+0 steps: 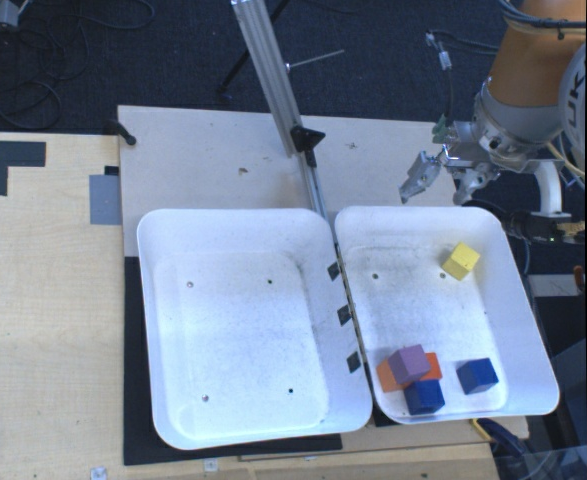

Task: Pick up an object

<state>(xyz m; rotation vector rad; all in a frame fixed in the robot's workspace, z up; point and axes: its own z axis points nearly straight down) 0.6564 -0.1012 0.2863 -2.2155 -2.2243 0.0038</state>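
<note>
pincer (441, 180): spread wide, holding nothing, above right bin's (518, 268) far edge | purple block (409, 363) half-covers orange block (393, 373) | yellow block (461, 261): open room around

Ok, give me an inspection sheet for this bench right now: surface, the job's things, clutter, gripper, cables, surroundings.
Surface: two white bins side by side, left bin and right bin, on a pale board.
Job's things: all in the right bin. Yellow block alone near the far side; purple block on an orange block, a blue block touching them, another blue block apart.
Clutter: nothing seen in the bins.
Gripper: gripper hangs open above the right bin's far rim, holding nothing.
Cables: dark cables on the floor beyond the bench.
Surroundings: slanted aluminium bar behind the bins.
</note>
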